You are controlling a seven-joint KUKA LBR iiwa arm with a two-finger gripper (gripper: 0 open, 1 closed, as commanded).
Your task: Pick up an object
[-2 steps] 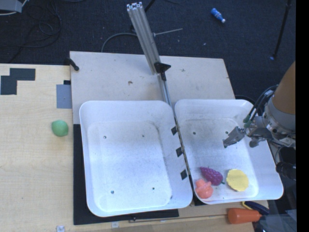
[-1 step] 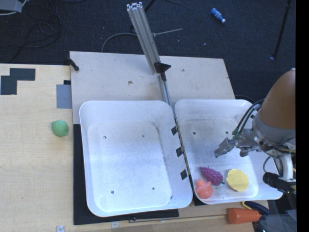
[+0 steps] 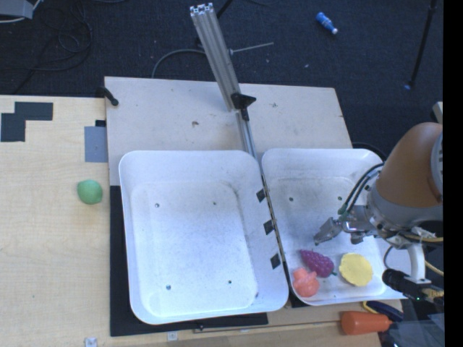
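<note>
Looking down on the bench, I found the gripper (image 3: pixel 327 231) low over the right bin (image 3: pixel 318 166), reaching in from the right on the grey arm (image 3: pixel 409 176) with its orange band. Its fingers looked closed or nearly so, tapering to a point aimed lower left, and I saw nothing held between them.

Three small objects sat bunched in the near end of that bin. A purple grape cluster (image 3: pixel 317 262) lay just below the fingertips, close to them but apart; its long axis ran on a diagonal, from upper left to lower right. A pink-orange piece (image 3: pixel 305 282) touched the grapes at their lower left, up against the bin's near wall, and was too rounded for me to name any axis. A yellow round piece (image 3: pixel 356 270) (flat-looking, like a disc) rested just right of the grapes.

I saw only speckling on the floor of the left bin (image 3: pixel 192 237). A green ball (image 3: pixel 90 191) sat on the wooden surface well left of both bins, and an orange object (image 3: pixel 364 322) lay off the bench's near edge, below the right bin.
</note>
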